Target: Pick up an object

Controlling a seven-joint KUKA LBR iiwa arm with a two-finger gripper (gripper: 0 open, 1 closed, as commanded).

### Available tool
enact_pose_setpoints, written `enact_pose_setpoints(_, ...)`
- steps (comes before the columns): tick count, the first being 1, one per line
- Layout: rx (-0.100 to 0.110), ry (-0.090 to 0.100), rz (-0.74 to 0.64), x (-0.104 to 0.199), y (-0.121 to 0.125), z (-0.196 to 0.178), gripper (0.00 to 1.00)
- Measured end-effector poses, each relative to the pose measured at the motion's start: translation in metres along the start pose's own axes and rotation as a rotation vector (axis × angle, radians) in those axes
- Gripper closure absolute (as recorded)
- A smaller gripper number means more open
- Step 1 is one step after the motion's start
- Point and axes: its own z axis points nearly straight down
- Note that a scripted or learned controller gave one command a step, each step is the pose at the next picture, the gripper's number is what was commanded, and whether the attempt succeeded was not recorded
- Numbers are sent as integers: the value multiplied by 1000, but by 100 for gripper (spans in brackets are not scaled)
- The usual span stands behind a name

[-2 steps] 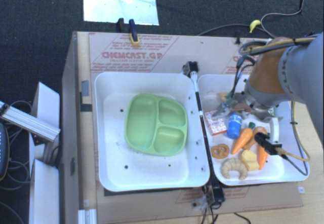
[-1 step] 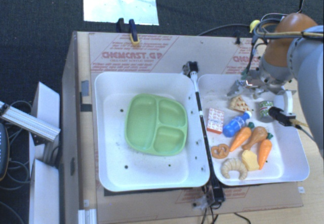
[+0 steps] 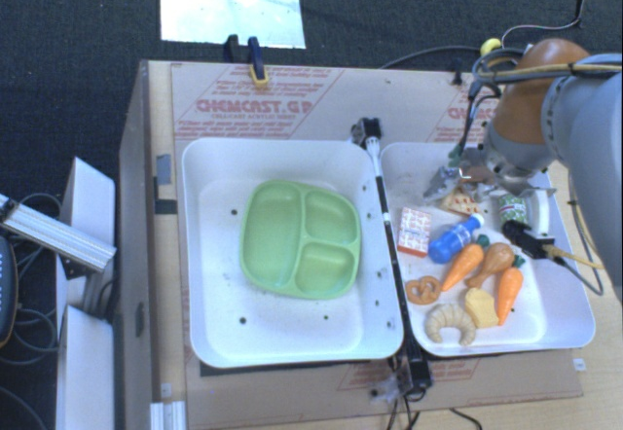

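The grey arm with its orange band [image 3: 531, 92] is seen lowered over the far edge of the right shallow white plastic bin [image 3: 569, 326], its two-finger gripper [image 3: 456, 172] low beside a small tan wedge-shaped piece [image 3: 460, 201]; whether the pincer is wide, narrow or closed on anything cannot be told, since its tips are blurred against the bin floor. For the pick to be done well, a single item standing apart from its neighbours would best be chosen, and the descent kept straight so that nothing is nudged against the bin wall.

The left shallow white plastic bin [image 3: 209, 311] is occupied at its centre by a pale green divided plastic tray [image 3: 300, 238]. The right bin holds the pickable things, crowded toward its near half: two orange toy carrots [image 3: 465, 265], a blue bottle with a white cap [image 3: 454, 240], a beige toy croissant [image 3: 450, 322] by the near edge, a red-and-white chequered packet [image 3: 414, 231] along the left edge, a yellow block [image 3: 480, 307], and a brown pretzel [image 3: 422, 290].
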Motion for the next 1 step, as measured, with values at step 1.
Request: enact_pose_setpoints(1,-4,-1,-2,0,1,-11,100)
